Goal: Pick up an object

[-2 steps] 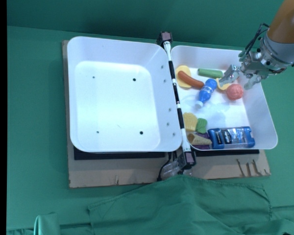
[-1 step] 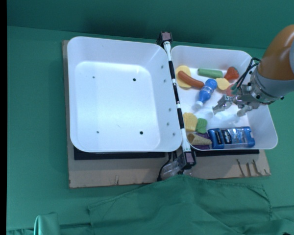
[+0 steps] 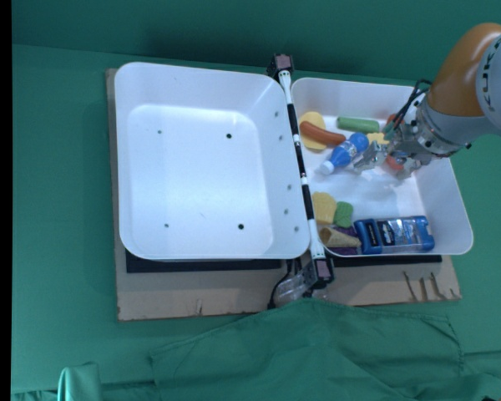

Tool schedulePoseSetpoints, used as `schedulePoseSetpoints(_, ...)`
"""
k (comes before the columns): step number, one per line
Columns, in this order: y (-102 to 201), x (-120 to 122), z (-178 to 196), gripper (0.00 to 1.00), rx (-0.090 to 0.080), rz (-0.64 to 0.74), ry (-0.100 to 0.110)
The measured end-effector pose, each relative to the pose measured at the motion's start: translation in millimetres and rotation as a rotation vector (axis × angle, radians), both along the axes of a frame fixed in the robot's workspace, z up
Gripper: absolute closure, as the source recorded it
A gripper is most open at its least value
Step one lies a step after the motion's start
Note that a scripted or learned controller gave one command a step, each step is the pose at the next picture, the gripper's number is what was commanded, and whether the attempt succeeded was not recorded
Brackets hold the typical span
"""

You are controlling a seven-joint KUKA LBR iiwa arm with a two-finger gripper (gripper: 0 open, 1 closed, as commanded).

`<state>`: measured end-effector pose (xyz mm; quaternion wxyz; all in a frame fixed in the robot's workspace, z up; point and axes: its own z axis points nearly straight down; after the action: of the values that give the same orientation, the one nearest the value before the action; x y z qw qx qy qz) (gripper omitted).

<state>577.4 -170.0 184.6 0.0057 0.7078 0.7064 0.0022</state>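
Observation:
My gripper (image 3: 382,154) hangs low over the right bin (image 3: 451,215), near its back right part. Just to its left lies a small blue bottle with a white cap (image 3: 345,153), its blue end touching or nearly touching the gripper. A small red object (image 3: 395,164) peeks out under the gripper. Behind them lies a green cucumber-like piece (image 3: 357,124). A red sausage (image 3: 322,133) rests on a yellow disc (image 3: 311,122) at the bin's back left.
At the front of the right bin lie a blue packet (image 3: 394,233), a yellow piece (image 3: 323,205), a green piece (image 3: 343,214) and a cone-shaped toy (image 3: 339,239). The left bin (image 3: 142,82) sits beside it. Green cloth (image 3: 317,349) covers the bench front.

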Motion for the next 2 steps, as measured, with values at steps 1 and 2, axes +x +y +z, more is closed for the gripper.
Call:
schedulePoseSetpoints(1, -18, 38, 0, 0.00, 0.001, 0.001, -0.002)
schedulePoseSetpoints(2, 12, 105, -1, 0.00, 0.003, -0.013, 0.033)
